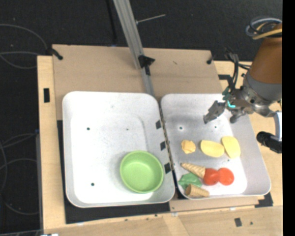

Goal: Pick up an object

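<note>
My gripper (221, 115) hangs over the upper right part of the right bin (187, 107), its two dark fingers spread apart with nothing between them. Below it lie three yellow pieces: a small one (188, 146), a larger oval one (212, 148) and a slice-shaped one (231, 146). Nearer the front edge sit two red tomatoes (219, 176), an ice-cream cone (193, 169), a green leafy item (189, 179) and a second cone (196, 191). A green bowl (141, 171) sits in the left bin (93, 132) at its front right.
A metal pole (132, 36) slants up from between the bins at the back. The divider between the two bins carries small black clips (163, 144). The arm's orange band (268, 58) is at the right edge.
</note>
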